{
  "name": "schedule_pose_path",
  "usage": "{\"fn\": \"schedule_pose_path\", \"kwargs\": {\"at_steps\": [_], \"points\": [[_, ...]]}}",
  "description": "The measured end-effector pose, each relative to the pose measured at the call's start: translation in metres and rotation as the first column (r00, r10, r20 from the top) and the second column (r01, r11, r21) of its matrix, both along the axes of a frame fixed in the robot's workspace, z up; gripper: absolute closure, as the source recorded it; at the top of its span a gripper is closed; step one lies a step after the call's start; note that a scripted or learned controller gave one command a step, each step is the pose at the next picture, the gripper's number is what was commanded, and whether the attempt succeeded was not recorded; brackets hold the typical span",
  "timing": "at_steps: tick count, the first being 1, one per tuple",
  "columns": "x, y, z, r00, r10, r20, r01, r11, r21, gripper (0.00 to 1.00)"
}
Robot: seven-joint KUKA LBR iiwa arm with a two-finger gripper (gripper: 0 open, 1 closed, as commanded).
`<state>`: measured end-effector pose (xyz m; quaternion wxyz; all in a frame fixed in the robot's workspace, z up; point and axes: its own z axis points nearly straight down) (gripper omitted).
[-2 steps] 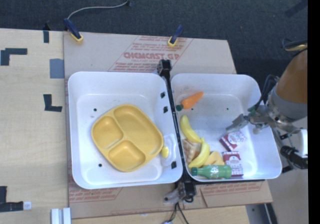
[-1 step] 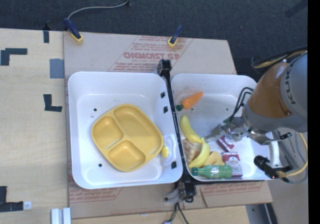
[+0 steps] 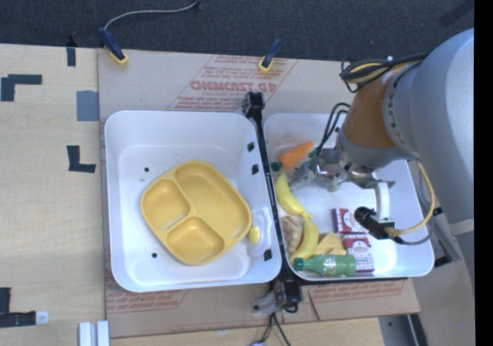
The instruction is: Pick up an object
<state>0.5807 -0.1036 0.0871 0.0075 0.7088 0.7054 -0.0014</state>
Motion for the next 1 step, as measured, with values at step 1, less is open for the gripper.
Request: {"fn": "schedule_pose_path", "kwargs": {"at_steps": [1], "points": [[0.0745, 0.0033, 0.0081, 1.0, 0.004, -0.005, -0.004, 1.0, 0.006, 0.0]]}}
